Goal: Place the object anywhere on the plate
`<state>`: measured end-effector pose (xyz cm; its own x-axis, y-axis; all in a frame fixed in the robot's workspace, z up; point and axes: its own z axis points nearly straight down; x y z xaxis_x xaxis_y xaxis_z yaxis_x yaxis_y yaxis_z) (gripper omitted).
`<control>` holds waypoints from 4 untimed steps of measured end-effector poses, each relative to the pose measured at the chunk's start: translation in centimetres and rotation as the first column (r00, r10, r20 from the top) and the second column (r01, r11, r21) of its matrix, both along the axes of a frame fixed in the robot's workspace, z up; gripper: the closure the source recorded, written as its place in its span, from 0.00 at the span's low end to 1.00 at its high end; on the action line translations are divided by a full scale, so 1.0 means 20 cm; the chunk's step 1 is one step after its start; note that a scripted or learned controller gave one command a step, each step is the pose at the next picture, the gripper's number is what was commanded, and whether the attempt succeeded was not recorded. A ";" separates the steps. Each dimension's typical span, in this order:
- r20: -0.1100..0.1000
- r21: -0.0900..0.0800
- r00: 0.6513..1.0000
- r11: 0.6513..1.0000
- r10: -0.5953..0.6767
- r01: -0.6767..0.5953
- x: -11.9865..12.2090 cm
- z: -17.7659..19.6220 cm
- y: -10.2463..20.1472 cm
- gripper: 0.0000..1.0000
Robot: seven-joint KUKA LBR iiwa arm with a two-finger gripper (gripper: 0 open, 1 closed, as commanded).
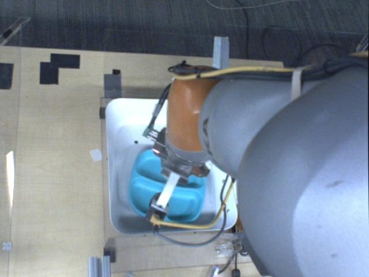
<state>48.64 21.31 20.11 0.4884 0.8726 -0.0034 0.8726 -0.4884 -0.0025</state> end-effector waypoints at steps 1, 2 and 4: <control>-0.003 0.000 0.998 0.998 0.057 -0.057 0.00 -0.26 -0.33 1.00; 0.000 0.001 0.992 0.992 0.128 -0.128 0.31 -0.10 -0.24 1.00; 0.000 0.000 1.000 1.000 0.023 -0.023 0.00 -0.35 -0.17 1.00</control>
<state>48.61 17.89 13.07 0.4680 0.8837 -0.0032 0.8837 -0.4680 -0.0028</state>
